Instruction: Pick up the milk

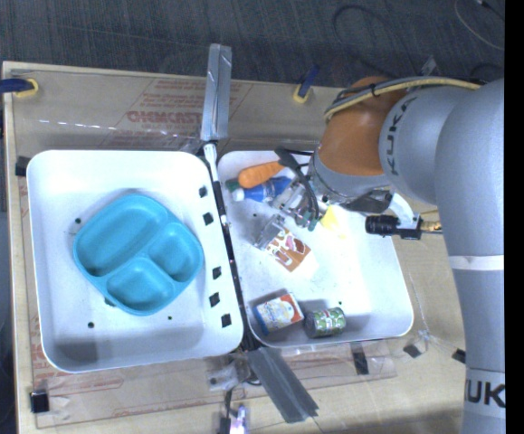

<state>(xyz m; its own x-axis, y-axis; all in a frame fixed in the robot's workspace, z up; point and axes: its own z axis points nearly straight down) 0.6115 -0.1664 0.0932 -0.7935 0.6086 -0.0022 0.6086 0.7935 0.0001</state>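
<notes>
The milk [291,250], a small carton with brown and white printing, lay tilted on the floor of the right bin [379,283], near that bin's middle and a little toward its left wall. The hand [278,227] of the grey arm [424,143] sat directly over the carton's upper left end, its metal fingers [266,236] pointing down and to the left; whether they were spread or pressed together could not be told, and no part of the carton showed between them. Just beyond the hand, toward the far left corner of the same bin, lay an orange carrot [260,173] and, beside it, a blue-labelled bottle with a green cap [252,191]. A small yellow item [328,216] peeked out on the bin floor just right of the hand. Along the near edge of the right bin stood a small blue and yellow carton [276,313] and, touching its right side, a green can [325,321] on its side. The left bin [53,315] held a blue divided tray [138,253] resting near its centre. Both bins sat side by side on the table [108,98], and the arm, with its orange band [357,143] above the wrist, reached in from the right.
</notes>
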